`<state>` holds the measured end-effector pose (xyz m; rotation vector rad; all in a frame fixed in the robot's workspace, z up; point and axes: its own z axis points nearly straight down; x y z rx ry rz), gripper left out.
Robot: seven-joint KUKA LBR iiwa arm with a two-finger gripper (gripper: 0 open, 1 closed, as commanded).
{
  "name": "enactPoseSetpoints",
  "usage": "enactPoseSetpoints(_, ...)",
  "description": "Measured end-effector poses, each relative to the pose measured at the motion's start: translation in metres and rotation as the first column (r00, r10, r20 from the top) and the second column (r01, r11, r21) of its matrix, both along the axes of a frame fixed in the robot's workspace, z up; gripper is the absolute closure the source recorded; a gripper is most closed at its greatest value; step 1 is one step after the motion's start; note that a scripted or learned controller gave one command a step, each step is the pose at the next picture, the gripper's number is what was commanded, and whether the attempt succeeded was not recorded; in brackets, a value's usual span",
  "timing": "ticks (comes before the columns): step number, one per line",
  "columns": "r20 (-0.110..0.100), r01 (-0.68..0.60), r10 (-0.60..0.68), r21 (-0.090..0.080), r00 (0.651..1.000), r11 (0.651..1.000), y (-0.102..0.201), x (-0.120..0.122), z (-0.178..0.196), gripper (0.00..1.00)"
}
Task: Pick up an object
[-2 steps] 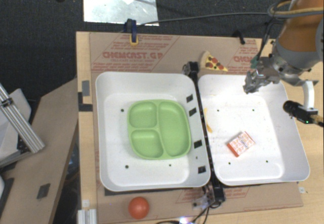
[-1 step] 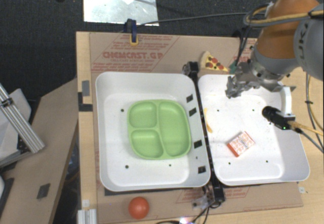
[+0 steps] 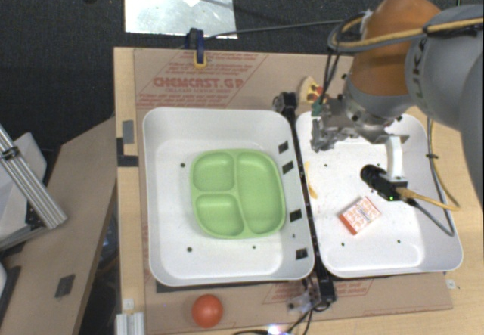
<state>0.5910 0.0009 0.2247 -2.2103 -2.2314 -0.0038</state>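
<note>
A small orange-red box (image 3: pixel 359 215) with a pale pattern lies flat in the right bin (image 3: pixel 423 250), near its middle front. A thin orange stick (image 3: pixel 310 179) lies along that bin's left wall. My gripper (image 3: pixel 322 137) hangs over the back left corner of the right bin, above and to the left of the box and well apart from it. Nothing shows between its tips. A green divided plate (image 3: pixel 237 192) sits in the middle of the left bin (image 3: pixel 166 250).
An orange ball (image 3: pixel 206 310) rests on the cardboard in front of the left bin. A small yellowish object (image 3: pixel 310 88) sits just behind the right bin. A blue clamp (image 3: pixel 197 44) holds the cardboard's far edge. The arm's bulk covers the right bin's back right.
</note>
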Motion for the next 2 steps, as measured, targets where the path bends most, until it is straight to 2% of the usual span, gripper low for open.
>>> enactPoseSetpoints(2, -0.001, 0.0, 0.0, 0.0, 1.0, 1.0, 0.094, -0.016, 0.006, 1.0)
